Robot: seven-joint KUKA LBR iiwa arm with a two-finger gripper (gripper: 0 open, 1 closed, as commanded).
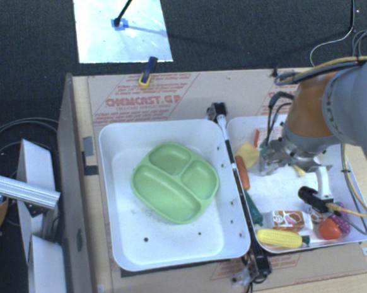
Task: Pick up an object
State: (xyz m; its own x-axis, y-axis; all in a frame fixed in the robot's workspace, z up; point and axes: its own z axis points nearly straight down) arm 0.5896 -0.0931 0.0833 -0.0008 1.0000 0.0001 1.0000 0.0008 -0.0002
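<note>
- Several small toy foods are lying in the right bin [357, 189], and the gripper [275, 164] is hanging low over that bin's upper left part, among them.
- Whether the jaws are spread or closed, I cannot tell; the wrist is covering them from above, and nothing is showing between them.
- A yellow piece [248, 154] is sitting just beside the gripper, to the camera's left, and an orange carrot [242, 172] is lying along the bin's left wall below it.
- Toward the near wall, a corn cob [280, 237] is resting lengthwise, with a small printed carton [288, 220] just above it and a red tomato [330, 228] touching purple grapes [341, 222] in the corner.
- All of these are looking like light, hollow plastic: stiff enough not to crush, but smooth and rounded, so likely to be slipping out of a pinch.
- The corn cob is probably offering the surest hold, taken across its middle; the carton's flat sides would also be suiting the jaws.
- The left bin [124, 242] is holding a green divided plate [175, 182], too broad and flat for an easy grasp.
</note>
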